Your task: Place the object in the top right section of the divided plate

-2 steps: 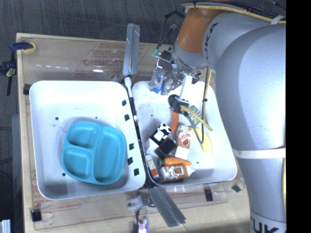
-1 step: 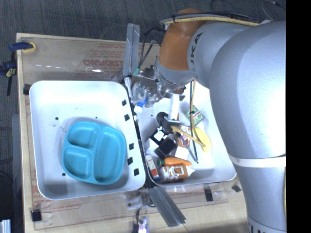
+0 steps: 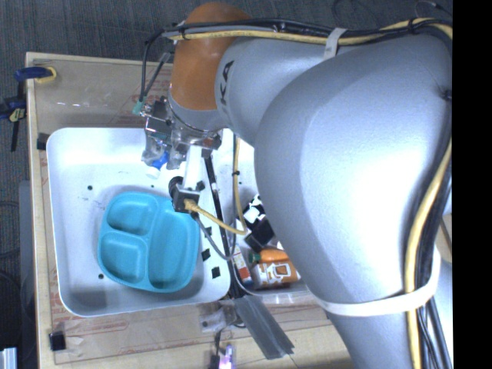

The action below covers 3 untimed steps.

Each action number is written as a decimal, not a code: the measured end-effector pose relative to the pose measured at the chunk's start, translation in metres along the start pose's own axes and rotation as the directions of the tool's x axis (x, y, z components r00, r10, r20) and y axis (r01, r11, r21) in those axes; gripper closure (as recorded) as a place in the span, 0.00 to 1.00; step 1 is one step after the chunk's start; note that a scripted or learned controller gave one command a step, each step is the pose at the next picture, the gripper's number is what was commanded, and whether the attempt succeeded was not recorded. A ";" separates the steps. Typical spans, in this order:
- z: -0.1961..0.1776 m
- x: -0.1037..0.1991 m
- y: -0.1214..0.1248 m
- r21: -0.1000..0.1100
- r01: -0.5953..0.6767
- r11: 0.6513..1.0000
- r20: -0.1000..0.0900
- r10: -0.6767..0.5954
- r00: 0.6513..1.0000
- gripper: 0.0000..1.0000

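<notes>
Below your overhead camera, the bench [image 3: 84, 75] carries two shallow white bins side by side. Your left bin [image 3: 69, 167] holds a turquoise divided plate [image 3: 148, 241] lying flat toward its lower middle, with three sections visible: two smaller ones on the left and a larger one on the right. Your grey arm [image 3: 338, 167] reaches in from the right and covers most of the right bin [image 3: 265, 290]. Its orange band [image 3: 196, 60] sits above the wrist, and the hand [image 3: 163, 154] hangs over the upper part of the left bin, just above the plate's top edge and not touching it. You cannot tell whether the hand is apart or together, because its tips are blurred against the white floor. A small blue object [image 3: 158, 161] shows at the tips of the hand; whether it is gripped is unclear. An orange and white packet [image 3: 274, 271] lies in the right bin, partly hidden under the arm. Black and yellow cables [image 3: 215, 225] trail from the wrist across the wall between the bins.
</notes>
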<state>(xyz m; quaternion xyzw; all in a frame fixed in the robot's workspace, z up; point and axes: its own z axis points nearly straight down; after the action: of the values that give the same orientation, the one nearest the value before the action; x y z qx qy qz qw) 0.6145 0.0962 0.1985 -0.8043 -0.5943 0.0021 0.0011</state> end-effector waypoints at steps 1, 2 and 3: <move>0.000 -0.001 0.000 -0.001 -0.002 1.000 0.000 0.002 1.000 0.00; 0.050 0.085 -0.112 0.001 0.197 0.980 0.001 -0.197 0.980 0.00; -0.070 0.082 -0.148 -0.004 0.463 0.887 0.001 -0.463 0.887 0.00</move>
<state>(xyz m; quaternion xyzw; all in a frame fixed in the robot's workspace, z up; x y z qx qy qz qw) 0.4969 0.2179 0.2690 -0.6396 -0.7687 0.0006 0.0001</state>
